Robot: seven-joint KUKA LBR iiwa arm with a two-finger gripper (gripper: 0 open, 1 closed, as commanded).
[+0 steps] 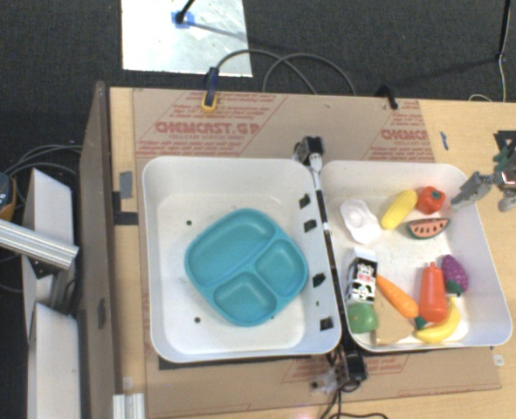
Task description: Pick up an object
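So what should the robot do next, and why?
Probably swing the end effector left, over the right bin. It hangs at the bin's far right edge with nothing in it, while the toy food lies inside; the corn and tomato look nearest.

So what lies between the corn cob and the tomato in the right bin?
Nothing: in the camera view the corn cob and tomato are parted by bare white bin floor, above the watermelon slice.

The gripper [487, 195] shows at the right bin's [493, 269] upper right rim, its two fingers spread apart, holding nothing.
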